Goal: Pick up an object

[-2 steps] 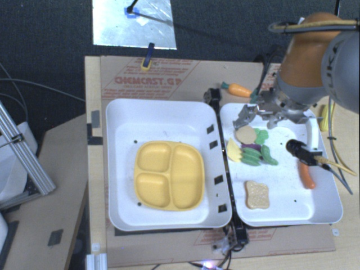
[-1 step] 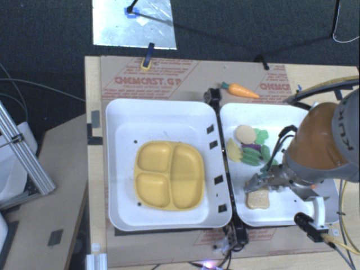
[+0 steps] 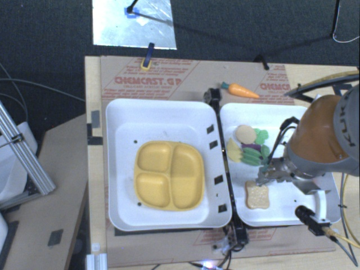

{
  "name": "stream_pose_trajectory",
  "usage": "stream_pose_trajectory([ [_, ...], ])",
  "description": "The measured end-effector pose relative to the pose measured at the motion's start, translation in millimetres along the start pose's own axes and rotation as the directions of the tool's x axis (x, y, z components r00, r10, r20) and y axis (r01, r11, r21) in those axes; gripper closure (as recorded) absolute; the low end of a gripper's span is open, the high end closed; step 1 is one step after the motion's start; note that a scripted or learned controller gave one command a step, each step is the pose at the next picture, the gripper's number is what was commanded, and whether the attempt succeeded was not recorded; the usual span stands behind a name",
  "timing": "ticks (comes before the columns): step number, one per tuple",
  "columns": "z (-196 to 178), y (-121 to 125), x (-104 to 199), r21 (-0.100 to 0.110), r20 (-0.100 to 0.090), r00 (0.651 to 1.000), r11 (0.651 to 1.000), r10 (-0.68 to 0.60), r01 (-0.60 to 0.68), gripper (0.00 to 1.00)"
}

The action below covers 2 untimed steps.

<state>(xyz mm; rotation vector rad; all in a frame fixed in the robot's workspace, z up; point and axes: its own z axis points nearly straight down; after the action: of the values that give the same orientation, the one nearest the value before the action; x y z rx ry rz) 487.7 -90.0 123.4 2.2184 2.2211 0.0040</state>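
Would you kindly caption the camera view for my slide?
Gripper poised just above the toast slice in the right bin; yellow divided plate in the left bin.

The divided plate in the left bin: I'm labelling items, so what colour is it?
Yellow. The divided plate shows plainly in the camera view, inside the left bin.

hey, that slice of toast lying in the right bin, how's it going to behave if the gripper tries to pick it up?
The toast slice lies flat on the bin floor, so fingers probably struggle to get under its thin edge. It looks like a stiff, light toy, so it likely slides when nudged rather than bending. Being flat, it shouldn't roll. The gripper sits just above it.
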Motion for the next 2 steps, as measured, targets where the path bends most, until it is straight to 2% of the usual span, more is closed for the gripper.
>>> stream_pose_trajectory([
  [1,-64,33,106,-0.006,-0.003,1.000,1.000,-0.014,0.014,1.00],
  [2,-202,1,128,-0.013,-0.004,1.000,1.000,-0.008,0.008,1.00],
])
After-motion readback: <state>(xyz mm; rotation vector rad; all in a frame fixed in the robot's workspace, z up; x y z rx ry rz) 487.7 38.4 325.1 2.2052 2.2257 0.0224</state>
